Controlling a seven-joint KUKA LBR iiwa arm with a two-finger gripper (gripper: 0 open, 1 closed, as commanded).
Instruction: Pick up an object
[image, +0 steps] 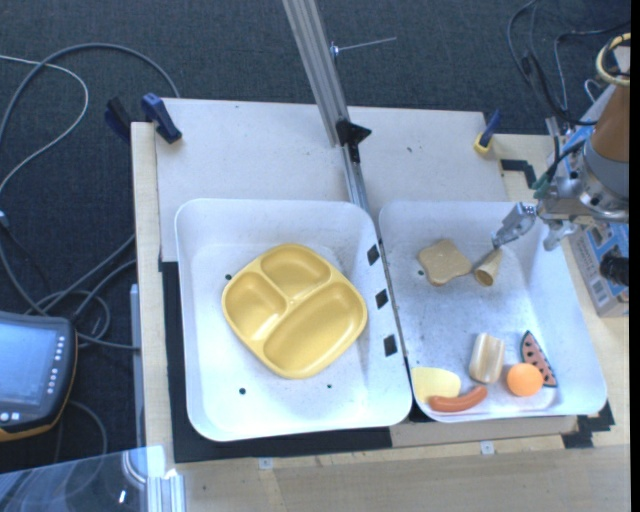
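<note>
A small tan cone (488, 270) is lying in the right bin (590, 350), upper centre, just beside the jaws, which are standing apart. A yellow divided plate (293, 311) is sitting in the left bin (200, 240).

Grey arm (608, 150) reaching in from the right, orange band above the wrist, gripper (530, 228) angled down-left, two fingers (510, 228) slightly spread, nothing between them
</note>
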